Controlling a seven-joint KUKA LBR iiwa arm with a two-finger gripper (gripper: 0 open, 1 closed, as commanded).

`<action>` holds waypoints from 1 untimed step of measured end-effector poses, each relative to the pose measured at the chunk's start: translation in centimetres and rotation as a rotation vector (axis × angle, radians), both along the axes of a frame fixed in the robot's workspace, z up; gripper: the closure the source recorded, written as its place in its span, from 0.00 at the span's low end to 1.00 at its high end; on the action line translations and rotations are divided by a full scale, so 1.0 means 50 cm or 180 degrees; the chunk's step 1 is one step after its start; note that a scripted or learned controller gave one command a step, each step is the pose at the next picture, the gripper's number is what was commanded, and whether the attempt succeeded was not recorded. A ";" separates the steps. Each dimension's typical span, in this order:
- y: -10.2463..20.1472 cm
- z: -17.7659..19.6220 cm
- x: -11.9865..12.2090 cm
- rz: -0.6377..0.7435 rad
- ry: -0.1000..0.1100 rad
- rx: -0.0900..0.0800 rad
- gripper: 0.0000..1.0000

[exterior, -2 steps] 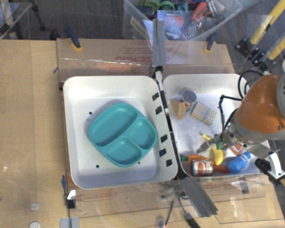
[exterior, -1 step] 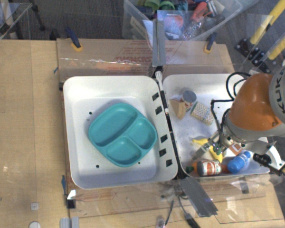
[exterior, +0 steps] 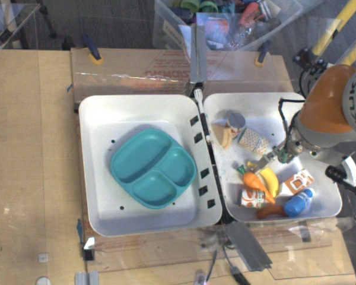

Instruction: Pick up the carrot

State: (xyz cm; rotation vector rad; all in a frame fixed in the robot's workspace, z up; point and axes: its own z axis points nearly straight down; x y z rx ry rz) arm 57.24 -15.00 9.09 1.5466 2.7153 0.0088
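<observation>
I see the arm (exterior: 329, 108) reaching in low over the right bin (exterior: 329, 209), jaws seemingly open just above the carrot (exterior: 253, 180); toys crowd it.

I see carrot (exterior: 253, 180): small, orange, green stub at upper-left end. Lies flat, slanted, in right bin (exterior: 329, 205), lower middle. Touches banana (exterior: 269, 181) on its right, above small can (exterior: 253, 199).
</observation>
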 end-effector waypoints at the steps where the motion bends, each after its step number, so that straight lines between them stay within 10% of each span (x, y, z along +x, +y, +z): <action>1: 0.088 -0.003 -0.089 0.0035 0.0022 0.0007 0.00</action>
